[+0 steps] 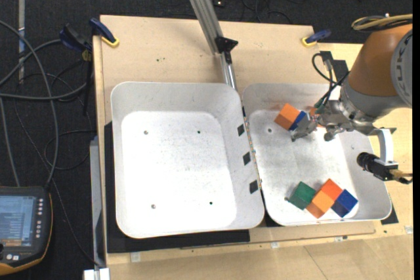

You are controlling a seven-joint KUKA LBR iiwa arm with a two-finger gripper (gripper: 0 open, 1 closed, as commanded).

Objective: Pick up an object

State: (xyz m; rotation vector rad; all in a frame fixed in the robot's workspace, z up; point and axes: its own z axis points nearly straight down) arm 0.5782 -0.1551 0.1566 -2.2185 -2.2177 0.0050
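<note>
The grey arm (384, 75) reaches in from the right — orange-banded wrist bent low, claw (303, 130) pointing left.

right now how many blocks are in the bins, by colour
orange: 2, one at the tool and one in the near cluster
blue: 2, a small one beside the upper orange block and one at the cluster's right
green: 1
total: 5, all in the right bin

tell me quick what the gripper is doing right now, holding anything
Gripper: down in the right bin beside the orange block; grip cannot be told.
</note>
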